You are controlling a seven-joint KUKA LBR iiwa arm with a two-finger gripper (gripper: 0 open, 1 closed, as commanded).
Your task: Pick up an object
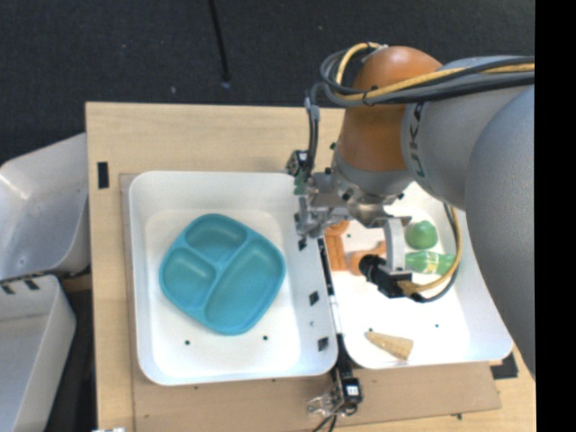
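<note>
The task names no particular object, so the likely target is judged from the arm's position. An orange item (pixel 337 247) lies in the right bin (pixel 477 333), close to the wall that this bin shares with the left bin (pixel 139 268). The gripper (pixel 353 225) stands low, directly over this item, probably because it is the nearest thing under the descent. The wrist covers the gripper from above, so I cannot tell if it is open, closed or gripping anything.

Just right of it, a green ball (pixel 420 235) sits above a pale green piece (pixel 430 262), and the 2 are almost touching. A tan wedge (pixel 391 343) lies apart, near the front edge of the same bin.

The left bin holds 1 teal divided plate (pixel 222 273), flat and wide. It is probably harder to pinch, and the arm is not over it.
</note>
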